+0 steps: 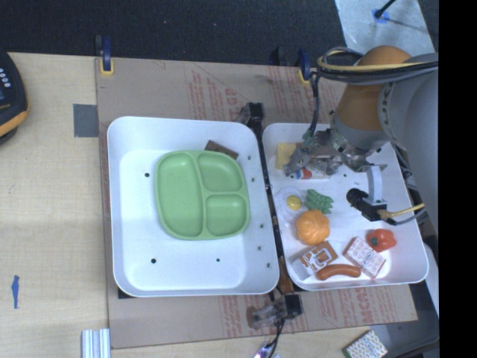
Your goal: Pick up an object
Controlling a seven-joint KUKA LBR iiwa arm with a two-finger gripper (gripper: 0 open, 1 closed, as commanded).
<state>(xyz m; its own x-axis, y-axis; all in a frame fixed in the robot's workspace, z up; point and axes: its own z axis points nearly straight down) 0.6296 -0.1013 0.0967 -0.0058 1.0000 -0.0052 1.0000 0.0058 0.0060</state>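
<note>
The right bin (417, 263) holds several toy foods: a yellow block (285, 155) at the back left, a small yellow piece (294, 202), a green leafy piece (320, 200), an orange pumpkin-like fruit (312, 227), a red tomato (381, 239), a sausage (338, 272) and two red-and-white packets (318, 257) (367, 256). My gripper (313, 162) is low over the back of this bin, just right of the yellow block, above a small red and white item (299, 174). Whether anything sits between its fingers is hidden by the wrist.
The left bin (134, 200) carries a green divided plate (202, 194), with a brown object (221, 150) behind it. A black cable fitting (365, 203) hangs over the right bin. A dark device (11, 95) lies at the far left of the bench.
</note>
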